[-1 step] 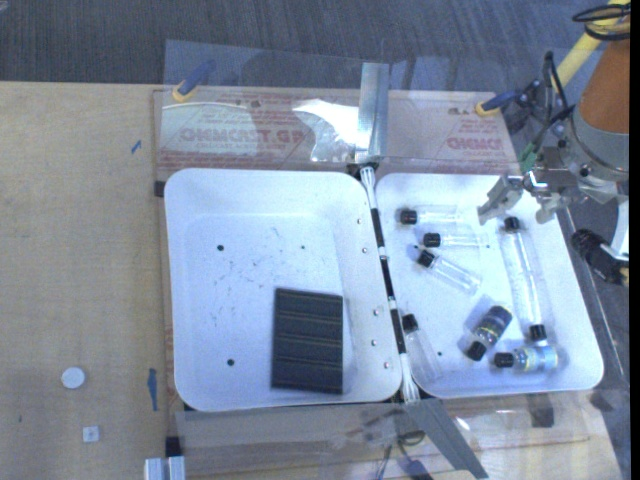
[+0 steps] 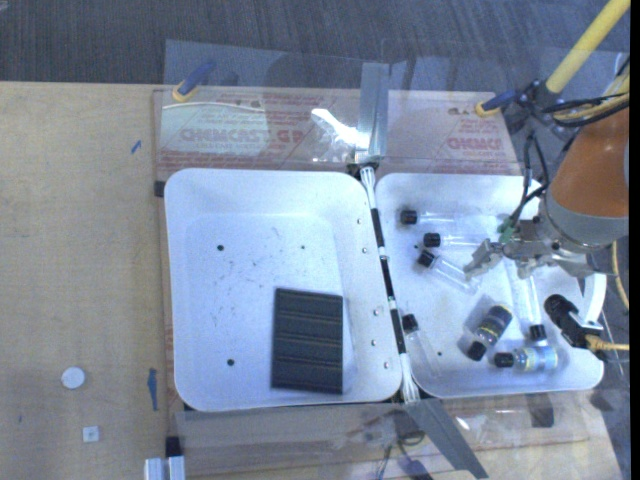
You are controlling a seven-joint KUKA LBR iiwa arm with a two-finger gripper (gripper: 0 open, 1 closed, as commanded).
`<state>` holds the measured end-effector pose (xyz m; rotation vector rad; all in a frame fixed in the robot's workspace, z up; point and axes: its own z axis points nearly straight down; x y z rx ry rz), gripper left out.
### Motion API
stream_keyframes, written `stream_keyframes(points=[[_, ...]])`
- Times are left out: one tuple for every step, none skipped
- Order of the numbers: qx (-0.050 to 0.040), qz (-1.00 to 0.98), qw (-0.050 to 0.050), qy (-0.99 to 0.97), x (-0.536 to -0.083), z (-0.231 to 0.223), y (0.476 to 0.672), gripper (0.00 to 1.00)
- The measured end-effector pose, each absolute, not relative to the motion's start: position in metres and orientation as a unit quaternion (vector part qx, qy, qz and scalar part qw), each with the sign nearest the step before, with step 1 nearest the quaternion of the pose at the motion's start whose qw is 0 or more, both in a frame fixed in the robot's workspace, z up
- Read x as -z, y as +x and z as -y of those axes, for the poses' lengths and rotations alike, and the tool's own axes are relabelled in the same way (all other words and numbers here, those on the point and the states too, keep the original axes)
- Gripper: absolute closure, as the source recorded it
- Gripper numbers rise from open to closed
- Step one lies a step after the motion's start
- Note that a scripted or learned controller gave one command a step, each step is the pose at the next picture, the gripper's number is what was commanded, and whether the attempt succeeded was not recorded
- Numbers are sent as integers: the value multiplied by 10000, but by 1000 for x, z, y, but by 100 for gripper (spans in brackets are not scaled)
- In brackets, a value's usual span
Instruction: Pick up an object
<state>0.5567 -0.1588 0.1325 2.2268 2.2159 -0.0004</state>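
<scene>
My gripper (image 2: 505, 256) hangs low over the middle of the right bin (image 2: 450, 383), reaching in from the right below the orange band (image 2: 595, 173). Several clear vials with black caps lie around it: one at the bin's far left (image 2: 408, 216), two just left of the gripper (image 2: 431, 239) (image 2: 426, 260), and one by the divider (image 2: 408, 322). A dark little bottle (image 2: 487, 330) and a clear capped bottle (image 2: 530, 358) lie near the bin's front. Nothing shows as held.
A black ribbed block (image 2: 308, 340) lies flat in the front of the left bin (image 2: 200, 208). A metal divider (image 2: 385, 268) separates the two bins. Cables hang at the right beside the arm.
</scene>
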Motion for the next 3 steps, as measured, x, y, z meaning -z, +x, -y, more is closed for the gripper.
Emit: stream_keyframes(points=[[-30,-7143,36,6998,-89,158,514,0],[-113,-7111,-80,7029,-90,191,542,0],[-125,-7154,-35,6986,-90,190,496,0]])
